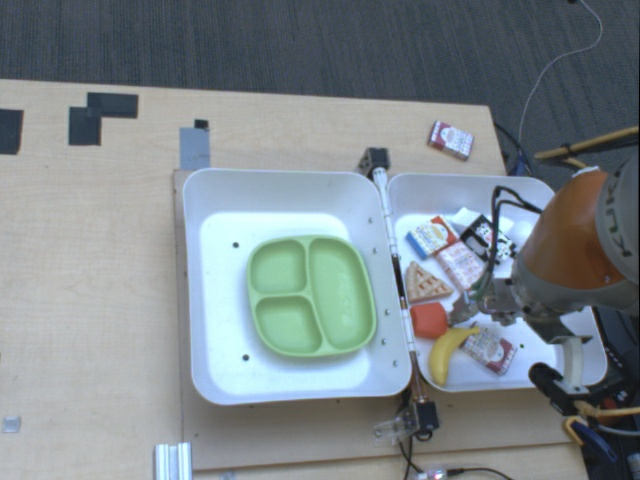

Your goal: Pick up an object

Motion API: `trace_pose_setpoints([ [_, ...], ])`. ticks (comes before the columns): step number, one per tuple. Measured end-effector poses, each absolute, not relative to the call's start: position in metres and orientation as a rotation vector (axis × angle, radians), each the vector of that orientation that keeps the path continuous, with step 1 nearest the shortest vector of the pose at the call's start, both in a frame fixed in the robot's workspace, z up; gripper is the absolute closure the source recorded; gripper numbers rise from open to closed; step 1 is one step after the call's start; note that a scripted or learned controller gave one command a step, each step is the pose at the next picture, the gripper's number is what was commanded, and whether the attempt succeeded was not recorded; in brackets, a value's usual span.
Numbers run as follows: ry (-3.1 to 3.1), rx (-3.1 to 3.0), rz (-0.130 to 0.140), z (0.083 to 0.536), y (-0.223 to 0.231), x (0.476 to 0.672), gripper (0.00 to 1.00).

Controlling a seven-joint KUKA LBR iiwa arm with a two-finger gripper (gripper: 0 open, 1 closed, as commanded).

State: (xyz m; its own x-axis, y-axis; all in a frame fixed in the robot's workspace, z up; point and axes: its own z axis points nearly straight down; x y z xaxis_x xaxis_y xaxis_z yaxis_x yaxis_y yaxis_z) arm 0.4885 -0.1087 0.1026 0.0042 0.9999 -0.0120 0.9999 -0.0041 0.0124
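Note:
The right white bin (420, 190) holds several small items. Among them are a yellow banana (447, 353), a red block (429, 319), a toy pizza slice (428, 284), a pink-and-white packet (460, 263), a blue-and-red packet (432, 236) and a red-and-white packet (491, 349). My gripper (468, 310) hangs low over the bin's middle, just above the banana's upper end and right of the red block. The grey arm with its orange band (562, 238) covers the bin's right part.
The left white bin (215, 268) carries a green divided plate (310, 296). A small red box (451, 139) lies on the bench behind the right bin. A metal divider (392, 258) runs between the bins. Cables trail at the right and front edges.

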Motion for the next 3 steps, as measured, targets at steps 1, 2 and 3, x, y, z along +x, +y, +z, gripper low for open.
trace_pose_setpoints([
  [1,2.215,2.214,0.006,0.112,-0.105,0.49,1.0],
  [2,2.208,2.213,0.002,0.113,-0.108,0.49,0.0],
  [3,2.212,2.211,0.008,0.123,-0.106,0.491,1.0],
])
